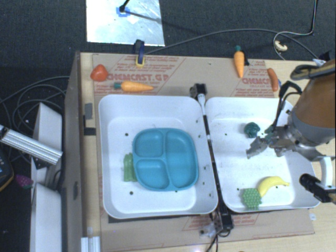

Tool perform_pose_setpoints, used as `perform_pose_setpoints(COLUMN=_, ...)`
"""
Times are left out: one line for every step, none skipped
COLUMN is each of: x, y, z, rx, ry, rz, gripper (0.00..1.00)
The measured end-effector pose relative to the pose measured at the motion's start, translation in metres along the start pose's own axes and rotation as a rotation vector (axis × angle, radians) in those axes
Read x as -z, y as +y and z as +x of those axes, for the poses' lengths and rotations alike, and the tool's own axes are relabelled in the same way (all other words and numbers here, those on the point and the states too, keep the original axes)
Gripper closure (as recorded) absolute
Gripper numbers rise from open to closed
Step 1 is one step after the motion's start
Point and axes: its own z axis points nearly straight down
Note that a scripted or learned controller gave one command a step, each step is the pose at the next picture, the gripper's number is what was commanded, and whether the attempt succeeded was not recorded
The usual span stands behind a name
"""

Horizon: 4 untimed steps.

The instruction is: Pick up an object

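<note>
The right bin holds three objects. A small teal object lies near its back middle, a yellow banana lies near the front, and a green bumpy object touches the banana's left end. My gripper hangs over the middle of this bin, just right of and below the teal object. It is open, with nothing between its fingers. The arm reaches in from the right and hides the bin's right part.
The left bin holds a blue divided plate with a green piece at its left side. Toy carrots and a tomato lie on the cardboard behind the bins. A black divider runs between the bins.
</note>
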Motion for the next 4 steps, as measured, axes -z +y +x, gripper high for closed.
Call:
perform_pose_setpoints(x=0.003, y=0.074, z=-0.048, rx=-0.002, ry=-0.001, rz=-0.002, gripper=0.0)
perform_pose_setpoints(x=-0.078, y=0.118, z=-0.057, rx=0.001, ry=0.0, rz=0.002, gripper=0.0)
perform_pose_setpoints(x=-0.132, y=0.144, z=-0.06, rx=0.002, ry=0.0, rz=0.0, gripper=0.0)
perform_pose_setpoints(x=-0.12, y=0.146, z=-0.06, rx=0.004, ry=-0.002, rz=-0.004, gripper=1.0)
